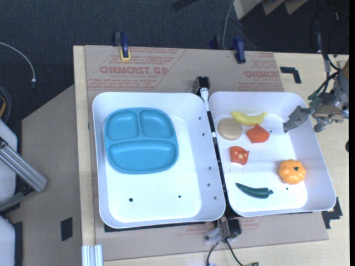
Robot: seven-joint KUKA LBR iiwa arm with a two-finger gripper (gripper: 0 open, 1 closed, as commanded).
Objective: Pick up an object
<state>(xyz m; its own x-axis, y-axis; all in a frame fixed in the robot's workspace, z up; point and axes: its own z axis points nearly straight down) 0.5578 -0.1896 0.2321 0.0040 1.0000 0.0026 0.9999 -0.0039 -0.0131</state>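
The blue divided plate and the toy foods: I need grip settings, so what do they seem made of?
The blue divided plate looks like moulded plastic, matte with soft highlights and rounded compartment ridges. The banana, pumpkin and green pepper look like smooth toy plastic or rubber, in flat saturated colours; hardness cannot be judged. The bins seem thin glossy white plastic.

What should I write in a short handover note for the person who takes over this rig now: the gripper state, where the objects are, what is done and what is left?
Gripper: open, holding nothing, at the right bin's upper right edge.
Right bin contents: yellow banana, beige round piece, two red pieces, orange pumpkin, dark green pepper. All lie on the bin floor.
Left bin: blue divided plate.
Done: nothing picked yet.
Left: choose an object, come down, close on it and lift. The banana and the upper red piece look nearest the gripper.
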